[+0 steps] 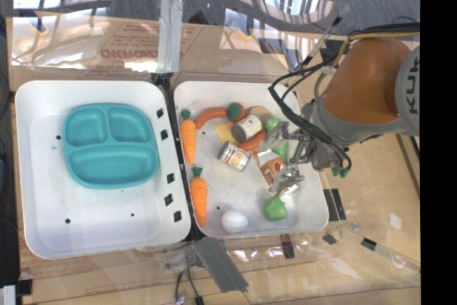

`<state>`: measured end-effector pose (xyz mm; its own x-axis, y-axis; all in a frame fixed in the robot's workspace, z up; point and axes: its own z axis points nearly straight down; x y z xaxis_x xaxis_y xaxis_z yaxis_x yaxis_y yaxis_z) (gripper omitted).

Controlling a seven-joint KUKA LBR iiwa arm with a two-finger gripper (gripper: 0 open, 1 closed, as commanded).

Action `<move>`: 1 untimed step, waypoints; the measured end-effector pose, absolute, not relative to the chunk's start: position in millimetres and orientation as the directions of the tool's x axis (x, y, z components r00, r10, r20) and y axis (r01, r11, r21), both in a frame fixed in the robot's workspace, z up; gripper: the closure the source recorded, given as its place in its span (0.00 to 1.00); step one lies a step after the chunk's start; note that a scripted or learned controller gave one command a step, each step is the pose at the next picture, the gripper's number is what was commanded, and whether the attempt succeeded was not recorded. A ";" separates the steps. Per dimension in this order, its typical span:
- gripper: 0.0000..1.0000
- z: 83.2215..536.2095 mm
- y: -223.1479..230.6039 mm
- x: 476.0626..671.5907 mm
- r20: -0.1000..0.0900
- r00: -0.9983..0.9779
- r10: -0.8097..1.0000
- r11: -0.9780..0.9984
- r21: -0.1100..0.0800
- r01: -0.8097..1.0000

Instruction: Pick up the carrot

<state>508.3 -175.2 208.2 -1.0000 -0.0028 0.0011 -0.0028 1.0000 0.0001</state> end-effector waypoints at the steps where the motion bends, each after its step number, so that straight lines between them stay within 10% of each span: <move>1: 0.00 95.6 -207.1 485.0 0.005 -0.998 -0.059 0.998 0.002 -0.059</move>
